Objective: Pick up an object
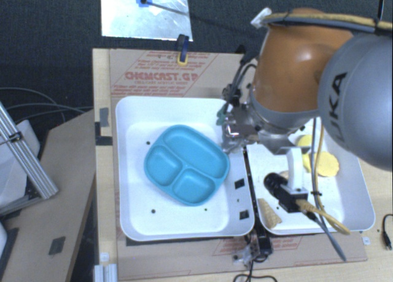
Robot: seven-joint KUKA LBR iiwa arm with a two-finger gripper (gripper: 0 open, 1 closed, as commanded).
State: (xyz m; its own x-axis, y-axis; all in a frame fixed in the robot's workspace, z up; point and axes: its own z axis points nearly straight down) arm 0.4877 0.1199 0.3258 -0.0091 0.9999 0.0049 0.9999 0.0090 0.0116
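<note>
Blue divided plate (186,164) is the obvious target imo. It lies flat and face-up in the white bin (132,213) on the view's left, a bit right of the middle, turned at an angle. It looks like moulded plastic with three compartments, so I'd guess light, stiff and pretty slick, and not fragile. It's too broad to span, so the raised outer rim or one of the ridges between compartments is where I'd pinch it. Expect it to tip or slide, since a grab at the edge is well off its centre.

The gripper (230,132) sits just beside the plate's right rim, over the wall between the two bins. The wrist hides it, so I can't tell whether it's spread or closed, and nothing shows as held.

Readable text: "CHEMCAST GP" in red on the brown sheet (163,77) under the bins, with smaller print I can't make out. "UKA" shows on the grey arm (359,96).
</note>
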